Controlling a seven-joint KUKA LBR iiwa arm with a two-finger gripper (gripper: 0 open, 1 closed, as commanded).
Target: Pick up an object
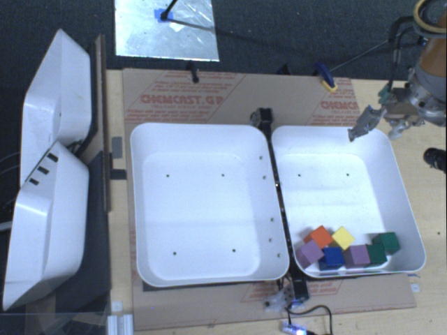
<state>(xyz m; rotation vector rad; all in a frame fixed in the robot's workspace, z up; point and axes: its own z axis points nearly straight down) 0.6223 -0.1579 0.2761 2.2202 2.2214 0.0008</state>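
Note:
Several small blocks lie bunched at the front right corner of the right bin (328,187): an orange block (321,236), a yellow block (343,238), a blue block (332,257), two purple blocks (310,252) and a green block (384,246). My gripper (380,123) hangs above the far right corner of the right bin, well away from the blocks. Its two fingers are spread apart with nothing between them.
The left bin (202,201) stands beside the right one on a brown board. Two white bins are stacked at the far left off the bench. A shiny metal sheet (166,19) lies on the dark floor behind. A blue and yellow clamp (325,77) sits at the board's back edge.

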